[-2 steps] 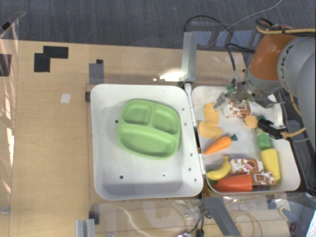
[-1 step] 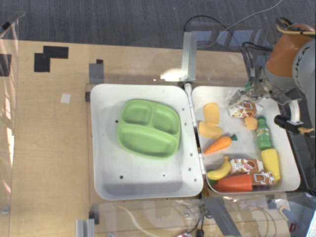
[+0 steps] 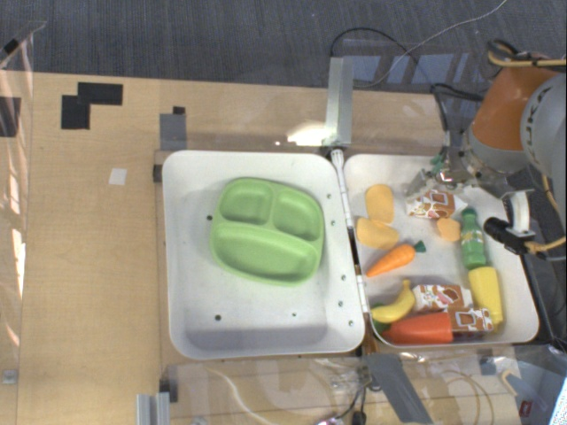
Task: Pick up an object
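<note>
gripper [image 3: 440, 177] sits low over the small red-and-white snack packet [image 3: 431, 205] in the right white bin [image 3: 532, 326], probably lining up; can't tell its state. next: descend, pinch.

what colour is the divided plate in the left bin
Light green; the divided plate shows best in the camera view, lying in the left bin.

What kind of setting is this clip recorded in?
Most likely a robotics lab test bench, not a kitchen: two white bins sit side by side on a wooden bench, one holding a green divided plate, the other toy food like a carrot and banana, with loose cables nearby.
</note>
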Robot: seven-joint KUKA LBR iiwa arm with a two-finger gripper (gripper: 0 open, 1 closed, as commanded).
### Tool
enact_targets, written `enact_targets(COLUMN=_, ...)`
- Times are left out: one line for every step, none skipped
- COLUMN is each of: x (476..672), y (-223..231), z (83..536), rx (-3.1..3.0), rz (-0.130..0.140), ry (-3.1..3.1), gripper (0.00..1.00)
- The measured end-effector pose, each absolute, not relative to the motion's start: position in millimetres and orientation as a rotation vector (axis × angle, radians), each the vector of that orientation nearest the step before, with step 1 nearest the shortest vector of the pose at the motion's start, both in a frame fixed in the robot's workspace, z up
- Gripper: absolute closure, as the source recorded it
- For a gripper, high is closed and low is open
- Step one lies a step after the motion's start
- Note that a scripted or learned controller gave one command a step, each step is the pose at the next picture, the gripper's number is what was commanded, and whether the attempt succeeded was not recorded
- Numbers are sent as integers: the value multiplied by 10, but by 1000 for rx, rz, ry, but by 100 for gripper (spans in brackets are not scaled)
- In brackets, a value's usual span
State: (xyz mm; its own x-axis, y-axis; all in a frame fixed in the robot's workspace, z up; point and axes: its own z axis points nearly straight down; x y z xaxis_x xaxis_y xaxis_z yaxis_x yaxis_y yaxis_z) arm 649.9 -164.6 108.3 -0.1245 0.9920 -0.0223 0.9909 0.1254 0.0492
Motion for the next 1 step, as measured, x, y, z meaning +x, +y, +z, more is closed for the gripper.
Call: enact_targets(x=6361, y=-1617, z=1086, rx=2028, rz=38, ry=2331, gripper=0)
